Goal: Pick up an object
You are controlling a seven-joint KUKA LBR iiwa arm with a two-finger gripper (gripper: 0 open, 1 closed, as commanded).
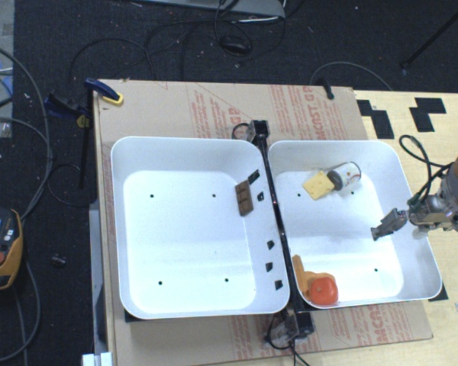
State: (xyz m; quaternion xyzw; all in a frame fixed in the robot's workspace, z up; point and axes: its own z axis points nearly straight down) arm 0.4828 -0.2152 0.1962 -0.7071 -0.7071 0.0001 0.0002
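Two white bins sit side by side on the desk (214,105). The left bin (130,204) holds a brown block (244,199) against its right wall. In the right bin (412,197), a yellow piece (317,185) and a small clear-and-dark item (342,176) lie touching near the far edge, and an orange toy (320,288) rests in the near left corner. The gripper (385,227) hangs over that bin's right side, holding nothing.
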